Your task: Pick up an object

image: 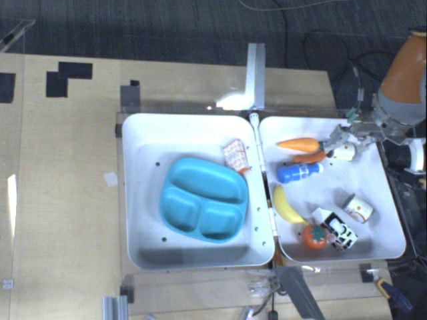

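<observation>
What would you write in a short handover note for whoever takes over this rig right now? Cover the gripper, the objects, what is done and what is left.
Gripper: low over the right bin's far side, beside the carrot; nothing visibly between its fingers, and their state can't be judged.
Right bin: carrot, blue bottle, banana, tomato, small mug, black-and-white toy.
Left bin: blue divided tray, small packet.
Done: nothing lifted.
Left: grasp and lift one object.

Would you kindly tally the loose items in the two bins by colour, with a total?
Blue: 2, divided plate, bottle
Orange or red: 2, carrot, tomato
Yellow: 1, banana
White or patterned: 3, packet, cup, black-and-white toy
Total: 8
</observation>
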You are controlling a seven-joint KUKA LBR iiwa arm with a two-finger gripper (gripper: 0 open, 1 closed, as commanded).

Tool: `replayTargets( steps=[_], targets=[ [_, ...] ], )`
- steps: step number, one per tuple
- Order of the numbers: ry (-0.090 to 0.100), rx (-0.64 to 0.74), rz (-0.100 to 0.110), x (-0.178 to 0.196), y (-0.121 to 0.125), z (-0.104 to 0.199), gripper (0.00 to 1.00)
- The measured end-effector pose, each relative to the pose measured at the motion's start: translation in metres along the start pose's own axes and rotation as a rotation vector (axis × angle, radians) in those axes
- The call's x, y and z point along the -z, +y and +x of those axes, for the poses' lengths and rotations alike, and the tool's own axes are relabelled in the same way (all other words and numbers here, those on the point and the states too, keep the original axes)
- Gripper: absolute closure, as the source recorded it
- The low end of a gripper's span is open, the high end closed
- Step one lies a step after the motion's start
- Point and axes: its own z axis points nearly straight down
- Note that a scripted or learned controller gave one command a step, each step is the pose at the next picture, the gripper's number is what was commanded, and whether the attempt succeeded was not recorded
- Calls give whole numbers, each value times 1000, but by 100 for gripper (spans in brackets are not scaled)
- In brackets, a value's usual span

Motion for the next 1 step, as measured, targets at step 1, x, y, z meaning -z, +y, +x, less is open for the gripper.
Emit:
replayTargets(
  steps=[1],
  targets=[
    [-2, 55, -8, -51, 21, -11, 0]
  ],
)
